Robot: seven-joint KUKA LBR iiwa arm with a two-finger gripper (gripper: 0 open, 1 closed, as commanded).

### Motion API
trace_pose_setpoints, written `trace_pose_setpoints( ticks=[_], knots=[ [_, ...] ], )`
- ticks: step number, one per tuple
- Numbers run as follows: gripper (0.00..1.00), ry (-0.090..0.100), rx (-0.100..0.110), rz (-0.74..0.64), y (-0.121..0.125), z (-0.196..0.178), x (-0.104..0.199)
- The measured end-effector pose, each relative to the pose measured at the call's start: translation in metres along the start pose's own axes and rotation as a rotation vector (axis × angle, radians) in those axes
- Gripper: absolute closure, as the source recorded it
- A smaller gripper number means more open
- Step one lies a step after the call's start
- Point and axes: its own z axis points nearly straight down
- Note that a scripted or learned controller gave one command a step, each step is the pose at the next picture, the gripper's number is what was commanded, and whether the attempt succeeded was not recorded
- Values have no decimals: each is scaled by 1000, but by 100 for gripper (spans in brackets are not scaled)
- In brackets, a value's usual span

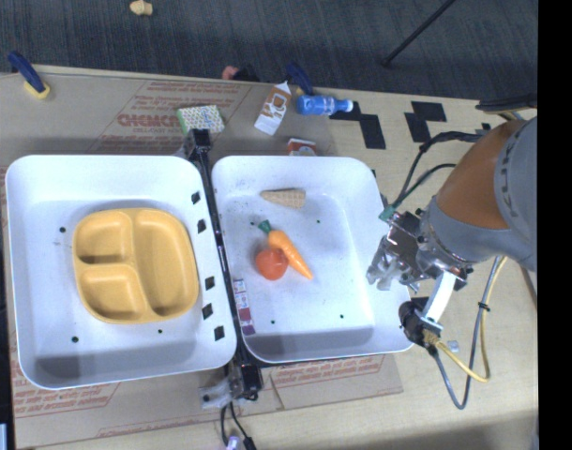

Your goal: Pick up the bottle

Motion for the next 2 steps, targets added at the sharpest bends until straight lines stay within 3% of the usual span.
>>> trace_pose_setpoints(
  ticks=[1, 2],
  knots=[
    [100, 1, 2, 615, -22, 3, 31],
    [100, 1, 8, 606, -22, -6, 32]
  ],
)
